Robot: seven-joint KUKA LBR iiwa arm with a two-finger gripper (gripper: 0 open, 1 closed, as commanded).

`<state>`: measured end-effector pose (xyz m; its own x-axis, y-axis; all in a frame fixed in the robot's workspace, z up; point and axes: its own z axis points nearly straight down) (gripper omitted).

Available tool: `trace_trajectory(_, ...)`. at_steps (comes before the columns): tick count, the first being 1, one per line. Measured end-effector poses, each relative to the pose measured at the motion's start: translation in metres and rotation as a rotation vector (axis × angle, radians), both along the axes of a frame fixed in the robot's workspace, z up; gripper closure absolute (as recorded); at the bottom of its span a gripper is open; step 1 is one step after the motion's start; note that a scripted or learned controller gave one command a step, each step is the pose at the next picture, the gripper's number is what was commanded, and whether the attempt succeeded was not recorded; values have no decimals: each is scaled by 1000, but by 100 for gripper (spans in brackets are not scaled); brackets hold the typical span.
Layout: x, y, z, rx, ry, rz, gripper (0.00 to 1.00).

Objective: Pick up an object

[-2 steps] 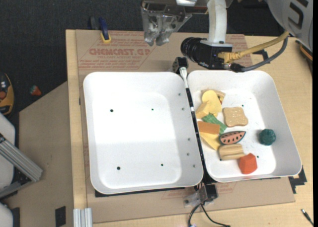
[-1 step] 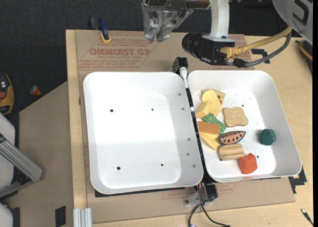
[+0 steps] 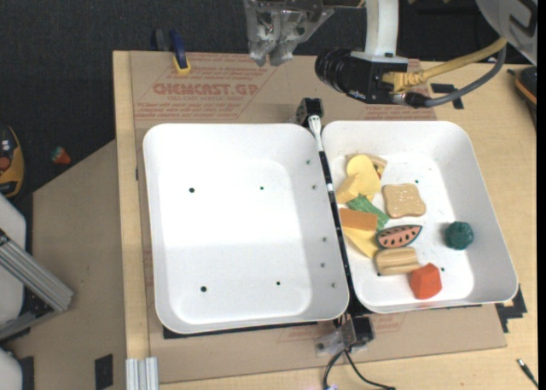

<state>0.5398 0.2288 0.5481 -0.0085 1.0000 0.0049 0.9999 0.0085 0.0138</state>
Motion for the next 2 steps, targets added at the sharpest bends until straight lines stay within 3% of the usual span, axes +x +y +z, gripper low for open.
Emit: trace_trajectory(2, 0, 2, 21, 2, -7, 3, 100)
